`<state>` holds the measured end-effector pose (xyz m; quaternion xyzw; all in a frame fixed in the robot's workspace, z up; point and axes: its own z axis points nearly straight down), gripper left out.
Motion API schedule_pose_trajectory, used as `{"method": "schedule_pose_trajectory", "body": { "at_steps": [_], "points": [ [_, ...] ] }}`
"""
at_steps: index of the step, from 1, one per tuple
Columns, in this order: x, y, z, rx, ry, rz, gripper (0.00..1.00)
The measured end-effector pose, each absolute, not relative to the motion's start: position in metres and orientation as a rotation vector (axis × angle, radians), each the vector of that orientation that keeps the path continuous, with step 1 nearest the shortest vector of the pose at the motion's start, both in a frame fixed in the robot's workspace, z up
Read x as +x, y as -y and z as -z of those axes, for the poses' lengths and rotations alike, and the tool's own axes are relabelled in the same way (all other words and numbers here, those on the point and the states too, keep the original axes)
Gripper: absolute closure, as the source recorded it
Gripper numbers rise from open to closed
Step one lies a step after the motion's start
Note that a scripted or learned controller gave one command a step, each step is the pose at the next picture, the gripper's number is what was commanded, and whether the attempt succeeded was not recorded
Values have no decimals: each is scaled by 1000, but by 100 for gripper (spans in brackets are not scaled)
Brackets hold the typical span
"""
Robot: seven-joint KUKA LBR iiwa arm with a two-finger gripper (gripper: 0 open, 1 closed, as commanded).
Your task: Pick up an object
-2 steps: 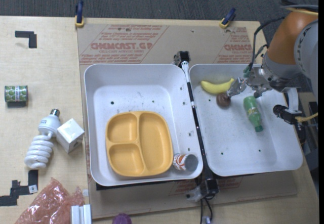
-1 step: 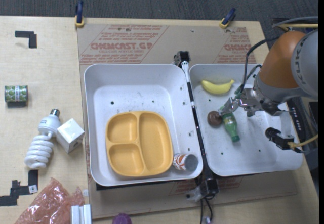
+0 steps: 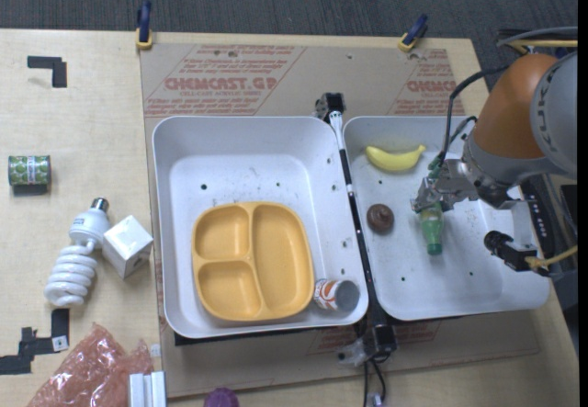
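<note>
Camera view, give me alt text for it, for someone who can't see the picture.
The robot's gripper hangs over a green bottle in the right bin, near a banana and a brown round object. The left bin holds a yellow divided plate and a small can.

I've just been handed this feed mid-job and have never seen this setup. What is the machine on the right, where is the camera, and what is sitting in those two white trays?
The camera is fixed above the bench, looking down at a slant. The grey and orange shape on the right is a robot arm; its gripper sits low in the right bin, right above a green bottle. Whether it holds the bottle cannot be told from here. That bin also has a banana and a small brown round object. The left bin holds a yellow divided plate and a small can lying in its corner.
</note>
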<state>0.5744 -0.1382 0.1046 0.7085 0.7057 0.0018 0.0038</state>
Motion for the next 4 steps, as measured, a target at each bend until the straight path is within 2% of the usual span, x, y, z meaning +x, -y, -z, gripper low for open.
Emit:
{"method": "schedule_pose_trajectory", "body": {
  "at_steps": [1, 2, 3, 4],
  "points": [
    [529, 40, -192, 2221, -2220, 0, 100],
    [545, 10, -192, 2220, -2221, 0, 100],
    [574, -34, -192, 2219, -2222, 1, 100],
    [634, -90, -204, 2219, -2223, 2, 100]
  ]
}}
